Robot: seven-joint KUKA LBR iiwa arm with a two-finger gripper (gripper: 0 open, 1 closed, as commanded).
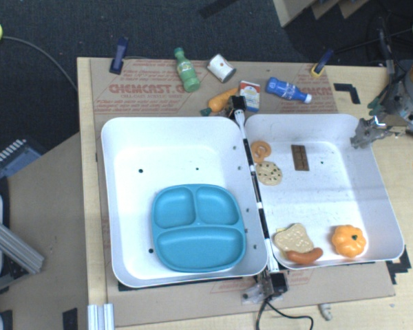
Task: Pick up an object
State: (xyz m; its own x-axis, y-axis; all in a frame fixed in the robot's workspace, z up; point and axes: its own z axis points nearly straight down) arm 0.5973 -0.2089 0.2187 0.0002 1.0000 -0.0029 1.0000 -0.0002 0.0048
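Approach step — gripper (363, 135) at the right bin (372, 184) far rim, nothing visibly held; finger state impossible to tell. Next: probably down onto the pumpkin (349, 240) or cookie (269, 174).

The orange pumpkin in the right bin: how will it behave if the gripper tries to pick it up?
The orange pumpkin looks round and ribbed, so it may roll or slip from a narrow pinch. It looks like a toy, probably light and stiff. It sits close to the right bin front wall, leaving little room for the gripper.

Bench (158, 88) — two white bins (124, 150), green bottle (187, 71), blue bottle (288, 90).
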